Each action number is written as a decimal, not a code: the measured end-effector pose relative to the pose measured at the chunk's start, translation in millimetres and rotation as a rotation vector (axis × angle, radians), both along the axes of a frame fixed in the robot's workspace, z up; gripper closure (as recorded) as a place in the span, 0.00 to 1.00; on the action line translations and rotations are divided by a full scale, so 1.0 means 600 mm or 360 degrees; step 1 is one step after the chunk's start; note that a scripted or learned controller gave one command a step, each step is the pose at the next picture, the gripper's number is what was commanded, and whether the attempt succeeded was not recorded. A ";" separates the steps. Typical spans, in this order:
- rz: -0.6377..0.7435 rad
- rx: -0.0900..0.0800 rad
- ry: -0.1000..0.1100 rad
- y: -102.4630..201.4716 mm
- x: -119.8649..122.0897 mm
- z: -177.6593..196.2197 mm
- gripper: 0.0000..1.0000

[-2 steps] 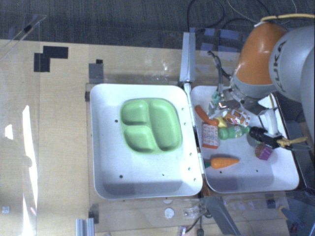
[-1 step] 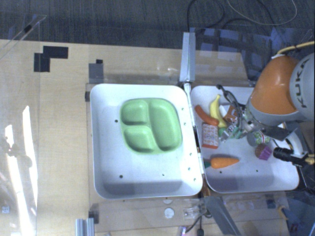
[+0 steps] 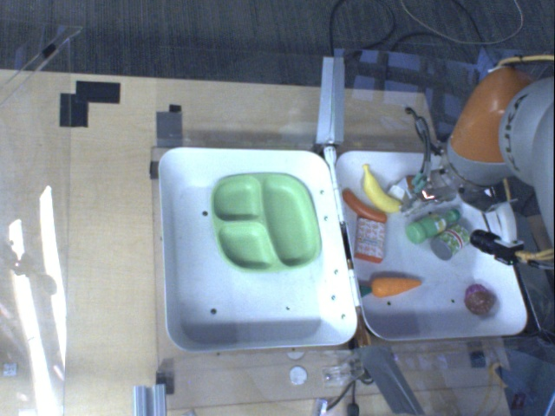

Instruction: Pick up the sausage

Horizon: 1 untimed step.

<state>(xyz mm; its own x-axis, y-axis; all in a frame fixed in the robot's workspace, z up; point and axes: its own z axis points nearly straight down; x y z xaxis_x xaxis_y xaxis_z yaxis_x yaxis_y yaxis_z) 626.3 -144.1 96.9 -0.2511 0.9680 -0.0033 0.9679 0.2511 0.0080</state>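
Near the right bin's [image 3: 520,319] left edge lies the sausage [image 3: 362,206], beside the banana [image 3: 379,191]. Gripper [image 3: 425,191] hovers by the far edge; grip state can't tell. Approach step: next needs shift left & descent.

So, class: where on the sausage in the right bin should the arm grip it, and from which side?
Grip the sausage around its middle, descending from above with the end effector closing across its narrow width. It lies flat and diagonal, with the banana close along its upper right and the red packet at its lower end, so sideways approaches look crowded.
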 end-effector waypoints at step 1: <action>-0.0346 0.0003 0.0002 0.027 -0.049 0.115 1.00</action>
<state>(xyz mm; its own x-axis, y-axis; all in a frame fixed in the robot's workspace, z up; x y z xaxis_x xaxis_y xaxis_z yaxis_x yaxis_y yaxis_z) 597.1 -128.1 166.1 -0.0363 0.9993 -0.0014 0.9993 0.0363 0.0072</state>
